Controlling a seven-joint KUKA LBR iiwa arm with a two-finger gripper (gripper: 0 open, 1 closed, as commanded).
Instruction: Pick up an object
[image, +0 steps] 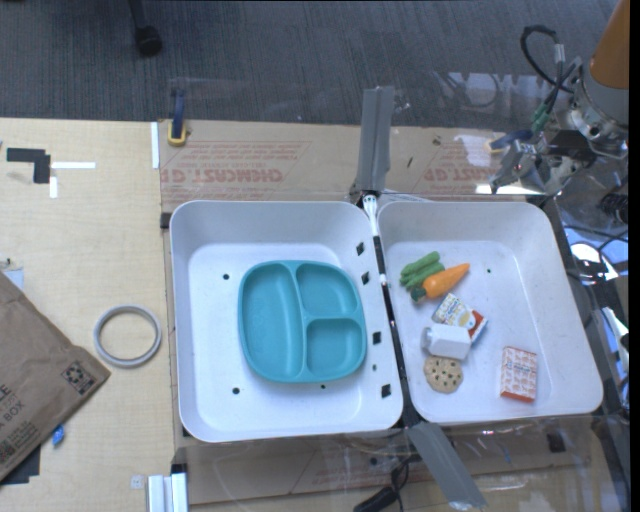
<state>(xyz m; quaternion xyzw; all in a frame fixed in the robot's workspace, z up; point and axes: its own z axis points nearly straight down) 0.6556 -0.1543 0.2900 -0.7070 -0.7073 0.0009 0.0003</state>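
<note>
I noted gripper (520, 160) parked above right bin (560, 250) rim; jaw state indeterminate. Carrot (445, 281), cookie (442, 375) lay well below jaws, crowded; risk judged: mis-grasp, neighbour nudged.

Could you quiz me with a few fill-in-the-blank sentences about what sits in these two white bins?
1. The teal divided plate lies in the ____ bin.
2. The plate has ____ compartments.
3. The toy carrot touches a ____ vegetable.
4. The round cookie lies in the ____ bin.

Missing words: left; three; green; right
</note>
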